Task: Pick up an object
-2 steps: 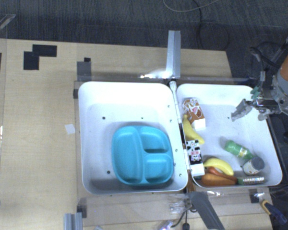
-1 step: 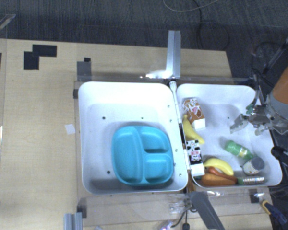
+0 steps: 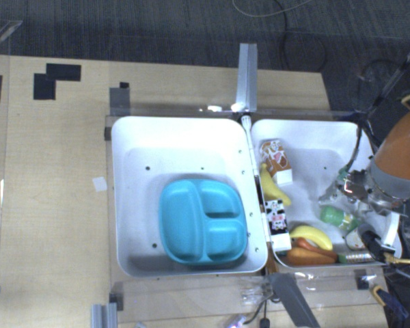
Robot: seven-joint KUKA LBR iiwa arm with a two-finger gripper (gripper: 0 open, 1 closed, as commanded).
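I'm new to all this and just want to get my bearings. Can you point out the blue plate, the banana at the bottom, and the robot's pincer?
blue plate (image 3: 203, 221): camera view, middle of its divided face.
banana (image 3: 312, 237): camera view, middle of its yellow curve.
pincer (image 3: 346, 198): camera view, its tip above the right bin.

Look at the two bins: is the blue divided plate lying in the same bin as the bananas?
No, the blue plate lies in the left bin, the bananas in the right bin.
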